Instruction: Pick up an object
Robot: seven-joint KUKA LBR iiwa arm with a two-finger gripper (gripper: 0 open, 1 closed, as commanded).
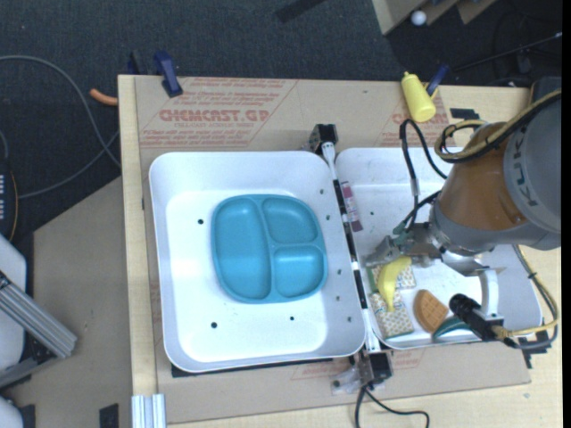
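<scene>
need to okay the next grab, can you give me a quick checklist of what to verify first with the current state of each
1. Claw over the right bin: ok, it sits low at that bin's left side.
2. Target beneath it: ok, a yellow banana lies just under the claw.
3. Object held between the claw's tips: cannot tell, the arm hides them.
4. Neighbours crowding the banana: not ok, a brown cookie-like piece and a patterned item lie close by.
5. Left bin: ok, the blue divided plate rests flat, apart from the claw.
</scene>
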